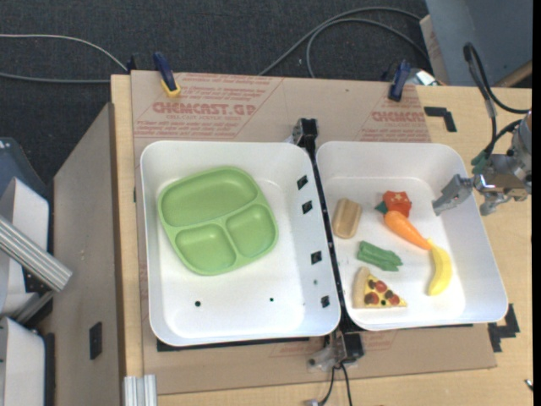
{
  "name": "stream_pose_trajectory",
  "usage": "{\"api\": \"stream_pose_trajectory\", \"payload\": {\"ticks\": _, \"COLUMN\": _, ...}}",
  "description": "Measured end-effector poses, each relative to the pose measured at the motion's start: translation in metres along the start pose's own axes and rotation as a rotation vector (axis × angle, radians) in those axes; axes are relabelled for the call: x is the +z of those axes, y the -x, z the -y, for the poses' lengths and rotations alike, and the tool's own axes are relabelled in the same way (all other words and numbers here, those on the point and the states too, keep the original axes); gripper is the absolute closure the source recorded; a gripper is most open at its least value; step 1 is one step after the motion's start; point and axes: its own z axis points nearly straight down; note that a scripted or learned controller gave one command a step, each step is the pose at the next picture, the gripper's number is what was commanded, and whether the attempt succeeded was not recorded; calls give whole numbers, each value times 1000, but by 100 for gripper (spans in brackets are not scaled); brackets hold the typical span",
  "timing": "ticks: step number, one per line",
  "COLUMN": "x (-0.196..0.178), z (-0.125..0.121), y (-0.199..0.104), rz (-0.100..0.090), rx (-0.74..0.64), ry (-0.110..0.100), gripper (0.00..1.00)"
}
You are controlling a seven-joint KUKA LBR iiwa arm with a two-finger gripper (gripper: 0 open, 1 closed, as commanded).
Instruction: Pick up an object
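Pincer point(463, 194) sits at the right rim of the right bin point(473, 311), with nothing seen between its fingers; whether they are spread or pressed together I cannot tell from this angle. I judge the step in hand to be the approach: no object is lifted. Nearest candidates lie just left and below: the red toy point(396, 202), touching the carrot point(408, 229), with the banana point(439, 269) further down. The green pod point(379, 255), pizza slice point(377, 290) and bread piece point(347, 217) lie further toward the divider. My next move calls for travelling left and descending squarely over one item, clear of its neighbours. The green tray point(218, 220) rests in the left bin point(161, 311).
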Motion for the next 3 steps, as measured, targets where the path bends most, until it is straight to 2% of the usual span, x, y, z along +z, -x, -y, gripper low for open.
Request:
{"api": "stream_pose_trajectory", "payload": {"ticks": 1, "x": -7, "z": -2, "y": -1, "rz": 3, "rx": -4, "ry": 13, "gripper": 0}}
{"api": "stream_pose_trajectory", "payload": {"ticks": 3, "x": 89, "z": 3, "y": -15, "rz": 0, "rx": -3, "ry": 6, "gripper": 0}}
